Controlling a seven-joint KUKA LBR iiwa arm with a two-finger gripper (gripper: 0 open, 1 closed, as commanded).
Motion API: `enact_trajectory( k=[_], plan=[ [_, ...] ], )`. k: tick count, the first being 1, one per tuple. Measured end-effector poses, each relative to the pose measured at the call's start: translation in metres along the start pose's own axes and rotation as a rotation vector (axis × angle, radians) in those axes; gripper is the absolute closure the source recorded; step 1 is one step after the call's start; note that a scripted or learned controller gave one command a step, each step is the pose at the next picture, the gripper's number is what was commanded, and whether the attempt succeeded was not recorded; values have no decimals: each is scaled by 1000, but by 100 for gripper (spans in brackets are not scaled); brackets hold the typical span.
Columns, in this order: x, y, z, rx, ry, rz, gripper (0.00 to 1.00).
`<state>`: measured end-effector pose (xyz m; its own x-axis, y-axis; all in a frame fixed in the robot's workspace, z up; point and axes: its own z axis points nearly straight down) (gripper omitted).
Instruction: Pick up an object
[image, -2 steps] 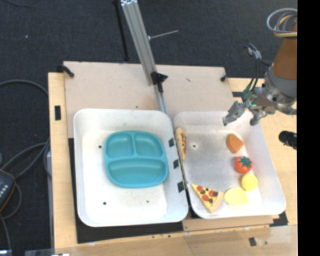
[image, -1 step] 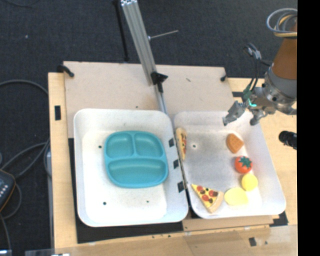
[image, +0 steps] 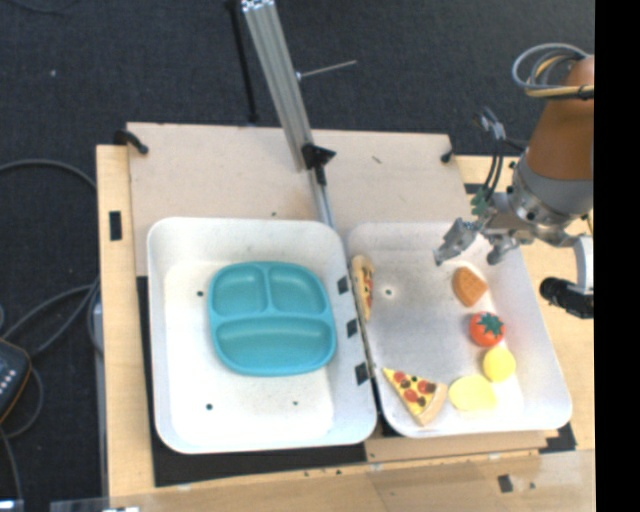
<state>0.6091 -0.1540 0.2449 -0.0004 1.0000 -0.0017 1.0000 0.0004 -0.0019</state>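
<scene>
The arm is reaching in from the right, and its gripper (image: 478, 242) is hanging over the upper right part of the right bin (image: 410, 262) with its two fingers spread apart, nothing between them. Just below it an orange-brown bread-like piece (image: 469, 286) is lying on the bin floor, small and oval. Further down that bin a red tomato (image: 487, 329) with a green top, two yellow pieces (image: 485, 380) and a pizza slice (image: 416, 392) are sitting near the lower edge. A long hot-dog-like piece (image: 362, 286) is lying along the left wall. In the left bin (image: 180, 400) a teal divided plate (image: 271, 318) is resting flat.
</scene>
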Motion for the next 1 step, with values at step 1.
enact_trajectory(
  k=[1],
  plan=[
    [2,-9,59,4,1,1,0]
  ],
)
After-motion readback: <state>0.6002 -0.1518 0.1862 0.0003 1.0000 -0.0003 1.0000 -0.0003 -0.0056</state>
